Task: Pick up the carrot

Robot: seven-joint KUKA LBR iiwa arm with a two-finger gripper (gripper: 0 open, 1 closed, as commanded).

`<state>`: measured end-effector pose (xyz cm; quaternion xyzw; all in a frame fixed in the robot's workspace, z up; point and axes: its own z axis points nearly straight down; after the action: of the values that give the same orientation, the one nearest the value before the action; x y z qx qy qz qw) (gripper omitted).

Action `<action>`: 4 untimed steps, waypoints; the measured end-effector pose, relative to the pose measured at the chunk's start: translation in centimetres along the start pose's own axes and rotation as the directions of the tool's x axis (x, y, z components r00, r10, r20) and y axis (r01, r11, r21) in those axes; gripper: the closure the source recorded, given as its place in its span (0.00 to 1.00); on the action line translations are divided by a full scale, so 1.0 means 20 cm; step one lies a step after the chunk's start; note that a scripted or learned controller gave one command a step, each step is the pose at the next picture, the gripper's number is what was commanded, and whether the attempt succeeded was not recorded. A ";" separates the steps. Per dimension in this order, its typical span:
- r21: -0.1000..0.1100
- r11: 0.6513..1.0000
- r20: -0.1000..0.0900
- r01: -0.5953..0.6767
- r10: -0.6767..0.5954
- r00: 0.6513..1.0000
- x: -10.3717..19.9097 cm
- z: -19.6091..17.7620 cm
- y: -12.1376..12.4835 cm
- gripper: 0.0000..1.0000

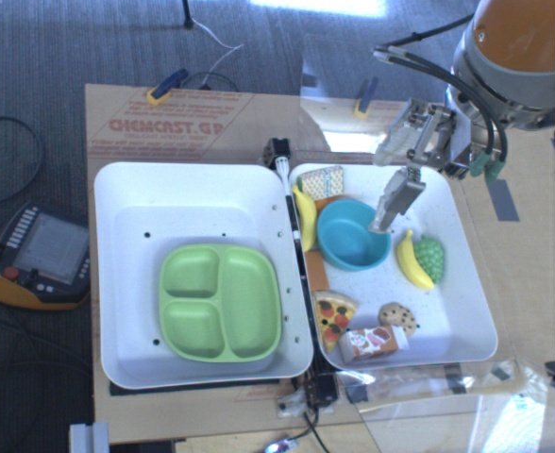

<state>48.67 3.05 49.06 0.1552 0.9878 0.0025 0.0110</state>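
Note:
The carrot (315, 272) is an orange-brown stick lying in the right bin (466, 281). It rests along the bin's left wall, just left of and below the blue bowl (351, 236). My gripper (391, 206) hangs over the bowl's right rim, up and to the right of the carrot and well apart from it. Nothing shows in its grasp. The grey arm with its orange band (518, 17) comes in from the upper right.
Around the bowl in the right bin lie a yellow banana (305, 217), a second banana (412, 259), green grapes (431, 258), a cracker (323, 179), a pizza slice (332, 315), a cookie (397, 317) and a small carton (368, 343). The left bin (126, 196) holds a green divided plate (219, 302).

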 end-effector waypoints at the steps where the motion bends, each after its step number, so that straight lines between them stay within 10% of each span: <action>1: 0.010 0.997 -0.028 0.071 -0.070 0.997 0.08 0.90 0.14 0.00; 2: -0.003 0.871 -0.024 0.491 -0.491 0.871 0.01 1.27 -0.05 0.00; 3: -0.001 0.828 -0.019 0.561 -0.561 0.828 -0.65 1.31 -0.30 0.00; 4: -0.010 0.700 -0.013 0.714 -0.714 0.700 -0.27 1.13 0.14 0.00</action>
<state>55.22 4.09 26.70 -0.2395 0.9709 0.0014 0.0034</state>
